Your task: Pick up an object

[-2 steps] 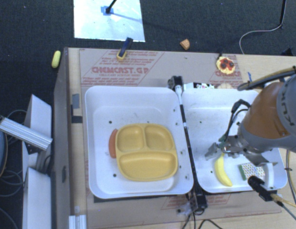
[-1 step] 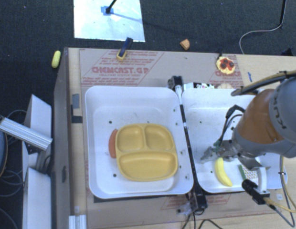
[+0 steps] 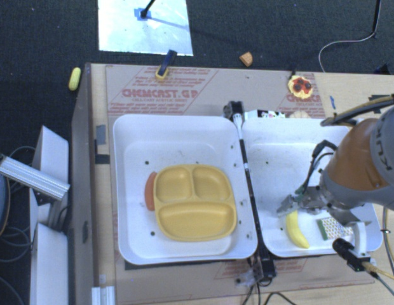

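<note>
The banana lies lowest in the view, in the right bin, close to that bin's front wall, and everything else I place by it. My jaws hang just above its upper end — close enough that I cannot say whether metal touches peel. Whether they are spread or pressed together I cannot tell either; my own wrist and the grey bulk of my arm cover them from this slant. Nothing visibly sits between them.

Just right of the banana lies a small green-and-white striped thing, partly under my wrist; I cannot name it. Far to the banana's left, in the other bin, a yellow divided tray rests with an orange carrot-like piece against its far side.

The banana looks the likeliest pick. To do it well I judge I should straddle it across its narrow width near mid-length — not at the tapered tip, where it could squirt out — and descend squarely, keeping clear of the bin wall and the striped thing beside it.
</note>
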`<state>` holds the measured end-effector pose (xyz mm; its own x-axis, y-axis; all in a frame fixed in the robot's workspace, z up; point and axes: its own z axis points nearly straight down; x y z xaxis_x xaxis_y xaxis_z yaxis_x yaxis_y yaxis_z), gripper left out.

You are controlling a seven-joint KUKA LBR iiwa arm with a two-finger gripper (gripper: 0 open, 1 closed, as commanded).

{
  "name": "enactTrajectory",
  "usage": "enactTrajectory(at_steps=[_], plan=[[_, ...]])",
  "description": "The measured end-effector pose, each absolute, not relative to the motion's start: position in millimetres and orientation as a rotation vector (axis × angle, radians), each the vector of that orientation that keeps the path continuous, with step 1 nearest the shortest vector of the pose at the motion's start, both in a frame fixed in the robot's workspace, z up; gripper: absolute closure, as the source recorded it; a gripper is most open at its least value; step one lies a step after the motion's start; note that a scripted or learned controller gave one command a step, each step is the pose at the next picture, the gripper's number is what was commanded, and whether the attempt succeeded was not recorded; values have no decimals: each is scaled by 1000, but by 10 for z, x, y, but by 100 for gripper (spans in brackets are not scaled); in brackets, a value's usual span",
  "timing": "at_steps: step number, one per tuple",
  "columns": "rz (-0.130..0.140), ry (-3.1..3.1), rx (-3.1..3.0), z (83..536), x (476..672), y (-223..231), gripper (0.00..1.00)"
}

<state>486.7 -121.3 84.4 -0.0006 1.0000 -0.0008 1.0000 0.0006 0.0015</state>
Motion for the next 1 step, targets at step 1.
enactTrajectory(at_steps=[1], plan=[[4, 2224, 2216, 950, 4876, -1207, 100]])
